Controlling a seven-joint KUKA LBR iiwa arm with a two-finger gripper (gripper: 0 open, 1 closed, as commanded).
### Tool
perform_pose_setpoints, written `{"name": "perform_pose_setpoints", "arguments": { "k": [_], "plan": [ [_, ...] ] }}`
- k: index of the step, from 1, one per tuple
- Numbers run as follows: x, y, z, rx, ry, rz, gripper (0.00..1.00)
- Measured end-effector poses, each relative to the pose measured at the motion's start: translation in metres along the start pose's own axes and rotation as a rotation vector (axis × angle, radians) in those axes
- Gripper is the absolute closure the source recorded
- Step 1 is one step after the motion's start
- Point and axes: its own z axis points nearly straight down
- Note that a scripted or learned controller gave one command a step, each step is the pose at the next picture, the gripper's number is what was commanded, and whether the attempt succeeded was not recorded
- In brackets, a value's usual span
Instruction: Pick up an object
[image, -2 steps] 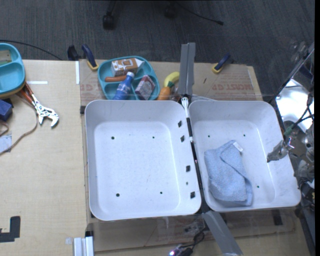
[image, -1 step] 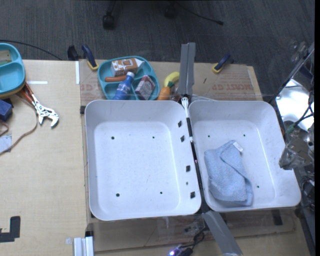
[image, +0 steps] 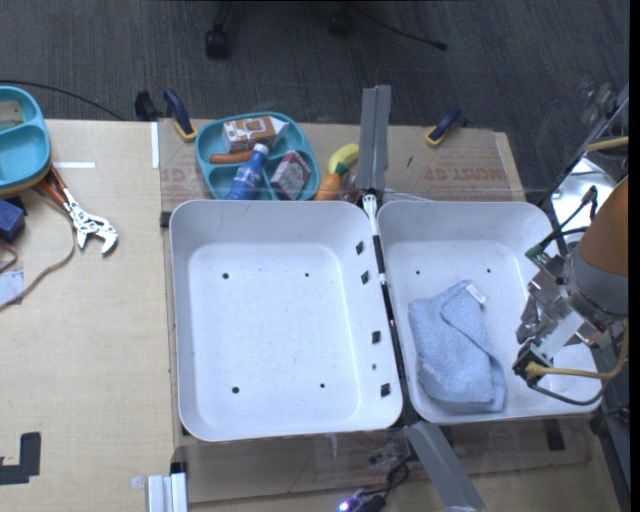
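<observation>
- One soft pale-blue terry cloth (image: 455, 345), folded and rumpled, with a small white tag at its top, lies on the floor of the right bin; it reaches from the middle of the floor down to the near edge
- Two shallow white plastic bins with rounded corners sit side by side, their inner rims meeting: the left bin (image: 190, 300) and the right bin (image: 450, 225)
- Small dark holes dot the smooth bin floors, four counted in the left one
- One grey arm with an orange band (image: 608, 250) leans in over the right bin's right edge
- Its gripper (image: 538, 332) hangs low just inside that rim, near the cloth's right side but apart from it
- Whether the gripper is open or closed cannot be told
- One teal plastic compartment tray (image: 207, 150) stands behind the left bin's far edge; it holds a small printed box (image: 250, 130), a blue bottle (image: 247, 172) and a dark packet (image: 288, 176)
- One yellow-green banana (image: 343, 157) and one orange carrot (image: 329, 186) lie just beside that tray, near the bins' shared far corner
- Two blue clamps with yellow handles (image: 180, 115) (image: 443, 128) grip the bench's far edge
- One steel adjustable wrench (image: 88, 228) lies on the pale wooden bench top (image: 90, 350) left of the bins
- A second teal tray (image: 20, 135) sits at the bench's left edge
</observation>
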Motion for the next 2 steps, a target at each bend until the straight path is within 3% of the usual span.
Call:
{"name": "perform_pose_setpoints", "arguments": {
  "k": [1, 2],
  "plan": [
    [0.033, 0.031, 0.036, -0.001, -0.002, 0.240, 1.00],
    [0.079, 0.035, -0.022, -0.002, -0.001, 0.292, 1.00]
  ]
}}
